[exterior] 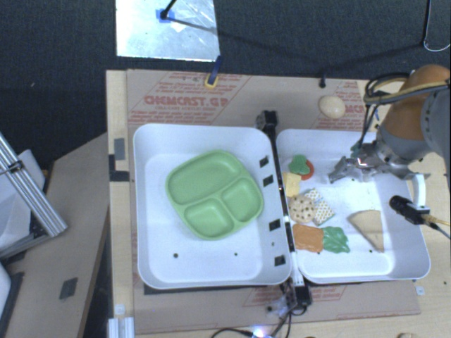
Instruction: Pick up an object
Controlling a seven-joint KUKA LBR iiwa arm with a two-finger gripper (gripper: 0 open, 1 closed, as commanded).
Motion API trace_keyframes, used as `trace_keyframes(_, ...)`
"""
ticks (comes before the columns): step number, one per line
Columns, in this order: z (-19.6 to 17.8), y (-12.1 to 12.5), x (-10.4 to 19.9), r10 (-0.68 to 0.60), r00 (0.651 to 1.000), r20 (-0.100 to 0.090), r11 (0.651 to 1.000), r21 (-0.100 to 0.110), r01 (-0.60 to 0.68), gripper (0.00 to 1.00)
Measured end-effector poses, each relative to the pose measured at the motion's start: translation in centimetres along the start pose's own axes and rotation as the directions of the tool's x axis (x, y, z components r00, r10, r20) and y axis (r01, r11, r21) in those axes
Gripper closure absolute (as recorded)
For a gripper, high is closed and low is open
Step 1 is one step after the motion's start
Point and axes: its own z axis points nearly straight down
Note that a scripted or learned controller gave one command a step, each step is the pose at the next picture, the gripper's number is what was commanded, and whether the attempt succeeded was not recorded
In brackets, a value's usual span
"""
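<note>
Hovering over the right white bin (412,259): metal pincer (343,169), fingers spread apart, gripping nothing. Just to its left, apart, a red-and-green strawberry-shaped toy (301,165) lying on the bin floor.

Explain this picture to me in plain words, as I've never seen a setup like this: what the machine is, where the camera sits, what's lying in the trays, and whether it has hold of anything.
This is one picture from a camera fixed above a bench, looking down at a slant. The grey machine with the orange band coming in from the right is a robot arm; its gripper is the part meant to pick things up.

Two shallow white bins sit side by side. The left bin holds a green divided plate. The right bin holds small toy foods: a red and green piece, a yellow block, a cookie, a checkered cracker, an orange piece, a green leafy piece and a tan wedge.

The gripper hovers over the right bin's upper part. Nothing shows between its fingers, so it holds nothing.
</note>
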Motion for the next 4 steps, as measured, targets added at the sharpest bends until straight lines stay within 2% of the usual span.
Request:
trace_keyframes(1, -1.4, 0.2, 0.0, -0.002, 1.0, 0.001, 1.0, -0.006, 0.002, 1.0)
trace_keyframes(3, -11.6, 1.3, 1.0, -0.001, 1.0, 0.001, 1.0, -0.007, 0.001, 1.0)
trace_keyframes(4, -13.7, 1.5, 1.0, -0.001, 1.0, 0.001, 1.0, -0.005, 0.001, 1.0)
